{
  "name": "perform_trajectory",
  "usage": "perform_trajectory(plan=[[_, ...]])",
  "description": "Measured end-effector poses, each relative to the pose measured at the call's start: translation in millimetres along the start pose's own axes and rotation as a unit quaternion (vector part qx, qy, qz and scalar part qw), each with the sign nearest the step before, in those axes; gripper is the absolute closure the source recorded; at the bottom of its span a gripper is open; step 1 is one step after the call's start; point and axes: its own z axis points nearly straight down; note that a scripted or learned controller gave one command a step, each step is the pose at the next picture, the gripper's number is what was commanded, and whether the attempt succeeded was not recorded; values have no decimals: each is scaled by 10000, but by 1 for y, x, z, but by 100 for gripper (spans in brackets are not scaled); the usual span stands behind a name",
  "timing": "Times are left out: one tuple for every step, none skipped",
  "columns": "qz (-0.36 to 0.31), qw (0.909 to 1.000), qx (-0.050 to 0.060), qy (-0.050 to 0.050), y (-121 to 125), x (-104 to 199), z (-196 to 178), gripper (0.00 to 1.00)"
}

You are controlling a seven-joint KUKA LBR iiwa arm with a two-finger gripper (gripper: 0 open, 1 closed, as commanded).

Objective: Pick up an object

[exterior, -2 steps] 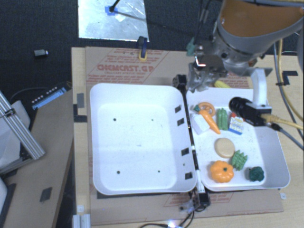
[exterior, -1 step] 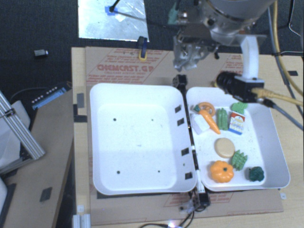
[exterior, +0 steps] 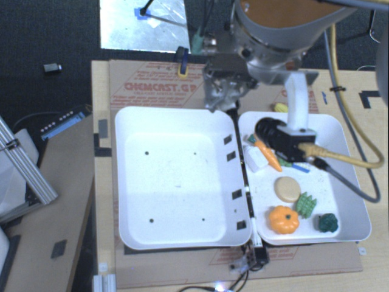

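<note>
The right bin [exterior: 355, 181] holds several small objects. Among them are an orange carrot [exterior: 268, 154], a beige round disc [exterior: 287, 189], an orange pumpkin [exterior: 284, 219], a light green ridged piece [exterior: 306, 205] and a dark green lump [exterior: 328, 222]. A yellow item [exterior: 279, 107] lies at this bin's back rim. My gripper [exterior: 222, 99] hangs over the back end of the divide between the two bins. It is up and left of the carrot and apart from every object. I see nothing held in it.
The left bin [exterior: 121, 163] lies to the gripper's left. A black fitting [exterior: 276, 135] on a yellow hose [exterior: 346, 159] and a white bar [exterior: 298, 105] hang over the right bin's back half, covering part of it. A grey cable [exterior: 355, 187] loops across its right side.
</note>
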Motion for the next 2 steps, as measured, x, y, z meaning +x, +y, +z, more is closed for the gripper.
perform_trajectory(plan=[[19, 10000, -5, -3, 1, -2, 0, 0], [5, 10000, -18, 5, 2, -2, -12, 100]])
